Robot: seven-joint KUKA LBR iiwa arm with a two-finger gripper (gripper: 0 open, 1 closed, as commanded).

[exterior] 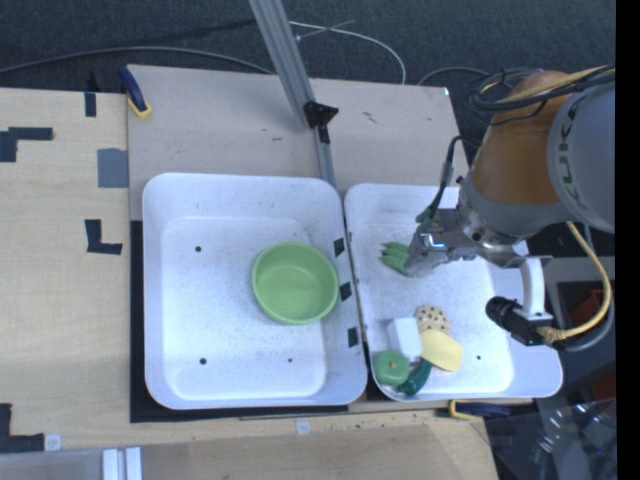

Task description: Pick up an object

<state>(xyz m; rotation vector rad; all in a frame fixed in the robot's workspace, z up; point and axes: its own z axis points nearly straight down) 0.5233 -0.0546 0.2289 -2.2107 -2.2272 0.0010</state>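
My gripper (418, 258) hangs low over the upper middle of the right bin (500, 368), right beside a small green object (395, 257) that lies at its left tip. The view does not show the object between the fingers. In the lower part of the same bin lie a yellow object (442, 351), a tan spotted piece (431, 317), a white block (405, 334) and a green round item with a teal handle (393, 369). A green bowl (294, 282) sits in the middle of the left bin (190, 208).
The grey arm with its orange band (520, 158) covers the right bin's upper right. A grey pole (285, 43) slants down to the bins' shared top edge. Cables trail on the dark floor behind the bench.
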